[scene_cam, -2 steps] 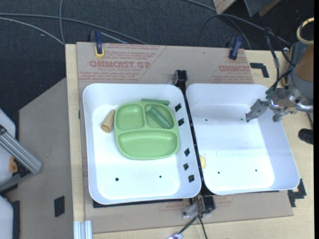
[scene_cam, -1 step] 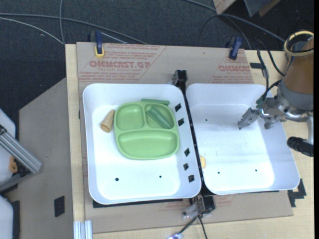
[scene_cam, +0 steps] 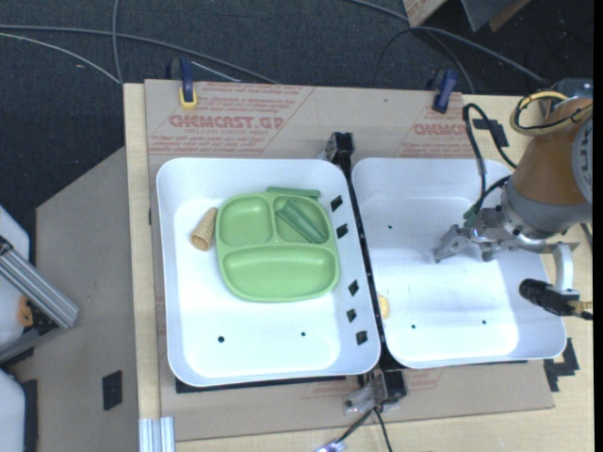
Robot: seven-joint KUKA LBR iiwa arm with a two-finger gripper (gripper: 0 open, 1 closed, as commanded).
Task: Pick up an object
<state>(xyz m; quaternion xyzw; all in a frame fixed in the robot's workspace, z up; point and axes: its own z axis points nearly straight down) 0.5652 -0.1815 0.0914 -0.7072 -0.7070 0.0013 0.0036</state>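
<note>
a grey arm with an orange band reaches in from the right over the right bin [scene_cam: 452, 342], its gripper [scene_cam: 450, 245] low above the bare white floor there, with nothing between the fingers; whether the claw is spread or closed cannot be told from this angle. in the left bin [scene_cam: 259, 347], well apart from the gripper, a green divided plate [scene_cam: 278, 266] lies flat near the middle. a small tan cone [scene_cam: 203, 229] rests just beside the plate's left edge, and a dark green piece [scene_cam: 303, 219] sits in the plate's upper right compartment. a tiny orange bit [scene_cam: 382, 306] shows at the divide between the bins. the cone looks light, stiff and a little rough, probably the easiest catch, best pinched across its narrow body. the plate looks like smooth, rigid plastic, wide and slippery, and would likely have to be taken by its rim. beyond the bins, two clamps [scene_cam: 187, 80] hold the brown board [scene_cam: 226, 121] at its far edge.
</note>
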